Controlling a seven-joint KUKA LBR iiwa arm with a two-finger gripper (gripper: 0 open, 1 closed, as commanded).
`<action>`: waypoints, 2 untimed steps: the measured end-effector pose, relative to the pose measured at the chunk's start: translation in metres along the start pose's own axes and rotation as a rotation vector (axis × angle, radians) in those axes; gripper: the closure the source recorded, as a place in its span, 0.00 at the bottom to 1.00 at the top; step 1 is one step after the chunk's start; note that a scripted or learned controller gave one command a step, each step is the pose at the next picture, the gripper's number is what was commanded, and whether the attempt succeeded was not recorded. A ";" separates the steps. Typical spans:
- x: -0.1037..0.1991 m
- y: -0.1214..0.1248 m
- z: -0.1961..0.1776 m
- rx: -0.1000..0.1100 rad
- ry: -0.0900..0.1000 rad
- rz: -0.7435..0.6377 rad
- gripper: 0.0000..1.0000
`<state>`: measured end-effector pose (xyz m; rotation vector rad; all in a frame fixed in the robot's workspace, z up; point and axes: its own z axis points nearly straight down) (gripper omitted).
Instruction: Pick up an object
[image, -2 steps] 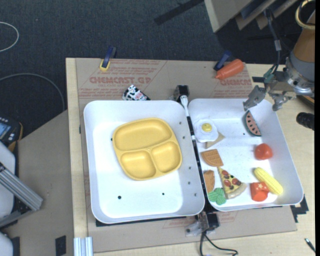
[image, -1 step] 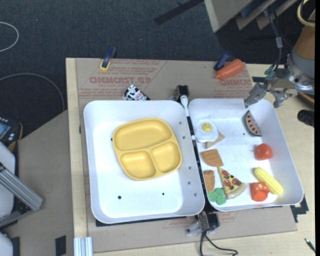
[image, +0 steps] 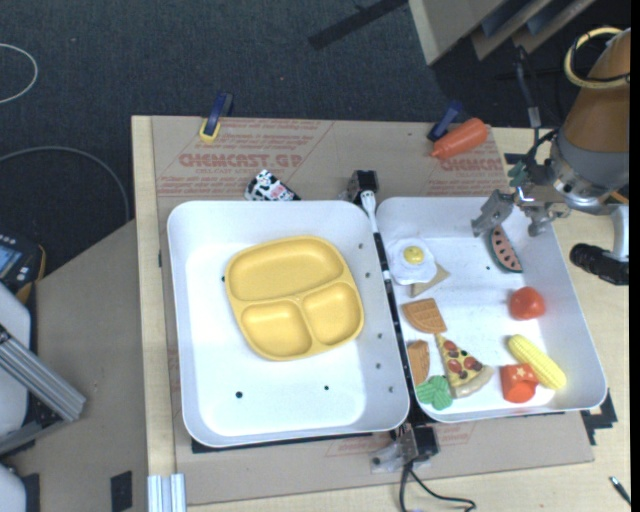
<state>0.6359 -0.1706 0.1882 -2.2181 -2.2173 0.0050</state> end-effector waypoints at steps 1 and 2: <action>-0.002 0.005 0.044 -0.001 0.000 0.000 0.00; -0.001 0.004 0.098 0.001 0.001 -0.001 0.00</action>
